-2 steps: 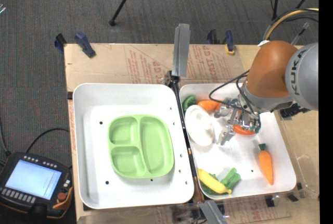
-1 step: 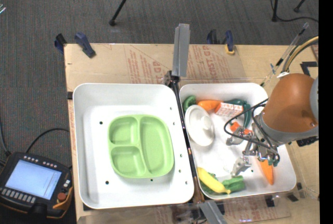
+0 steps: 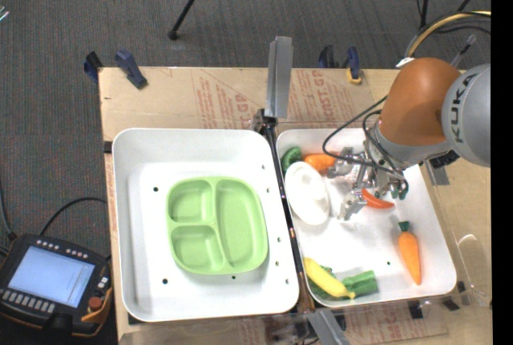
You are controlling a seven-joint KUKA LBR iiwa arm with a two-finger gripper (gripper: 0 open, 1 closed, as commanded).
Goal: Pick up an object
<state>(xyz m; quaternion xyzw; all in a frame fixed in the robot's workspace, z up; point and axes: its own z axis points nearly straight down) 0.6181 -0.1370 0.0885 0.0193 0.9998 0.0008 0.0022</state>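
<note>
The gripper (image 3: 367, 192) hangs low over the right bin (image 3: 442, 243), near the middle of its far half, and a red-orange piece (image 3: 378, 200) sits right at the fingertips. It looks as if the piece lies between the fingers, but the metal linkage hides the contact, so whether they are spread or closed on it I cannot tell.

The main risk is a shallow or off-centre pinch: the piece is small and rounded, and if only its edge is caught it may squirt out on the lift and drop back into the bin. A second risk is crowding — the white bowl (image 3: 309, 192) leans against the bin's left wall just beside the gripper, with an orange piece (image 3: 321, 162) and a green one (image 3: 290, 157) behind it at the far left corner, so a sideways drift could knock them.

Other candidates lie well apart: a carrot (image 3: 409, 253) near the right wall, a yellow banana (image 3: 325, 278) and a green block (image 3: 361, 282) along the near edge. The left bin (image 3: 136, 175) carries a green divided plate (image 3: 216, 225) in its middle.

The arm (image 3: 433, 107) reaches in over the right bin's far right corner, its orange band above the wrist, the wrist bent steeply downward so the tool points into the bin.
</note>
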